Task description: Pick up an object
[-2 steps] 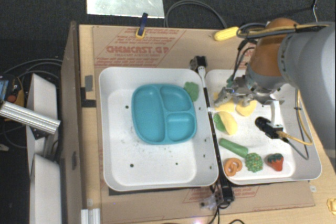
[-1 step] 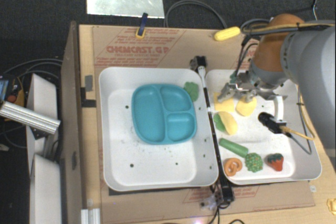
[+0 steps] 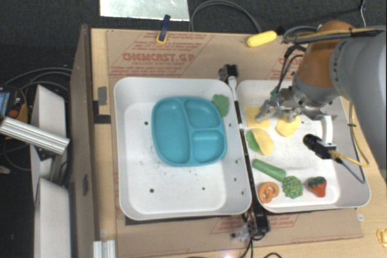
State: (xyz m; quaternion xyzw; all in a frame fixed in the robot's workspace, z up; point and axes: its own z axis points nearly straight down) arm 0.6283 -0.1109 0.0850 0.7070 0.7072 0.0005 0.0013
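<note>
We start with the tabletop [image 3: 97, 130], which carries two white bins side by side. The left bin [image 3: 130, 190] holds a blue divided plate [image 3: 188, 131] near its middle, with a small green piece [image 3: 221, 104] touching the plate's far right corner.

The right bin [image 3: 351, 190] holds the loose toy food that the task draws on. A yellow-and-green piece [image 3: 261, 140] lies close to the bin's left wall, a yellow lump [image 3: 288, 127] sits toward the bin's middle, a long green vegetable [image 3: 268, 168] lies slantwise nearer the front, and along the front edge we see an orange ring [image 3: 268, 191], a broccoli floret [image 3: 292, 187] and a red strawberry-like piece [image 3: 317, 185]. A yellow banana-like piece [image 3: 261, 39] rests outside the bins near the tabletop's far edge.

The arm [image 3: 344, 72] comes in over the right bin's far half, and its gripper [image 3: 275, 110] hangs low above the yellow pieces; we cannot tell how it is set, and we see nothing held in it.

We judge the step in hand to be the approach, with no pick made yet. The next move calls for settling on one target, likely the yellow lump or the yellow-and-green piece just beside it, then descending squarely over it without nudging its neighbour or the bin's left wall.
</note>
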